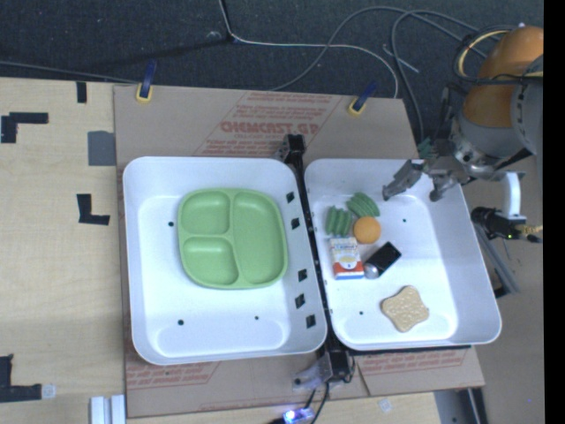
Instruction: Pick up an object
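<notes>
The right bin [468, 263] holds several small objects: two green pods [349, 213], an orange ball [367, 230], a small red and white carton [346, 258], a black block [383, 259] and a tan cracker [405, 308]. My gripper [419, 183] hangs over the bin's far right part, above and to the right of the green pods. Its two fingers are spread apart with nothing between them. The grey arm with its orange band [503, 69] comes in from the upper right.
The left bin [146, 263] holds a green divided plate [234, 238]. Black clips run down the seam between the bins. Cables lie on the dark floor behind the bench, and a white fixture [510, 203] stands off the right bin's right rim.
</notes>
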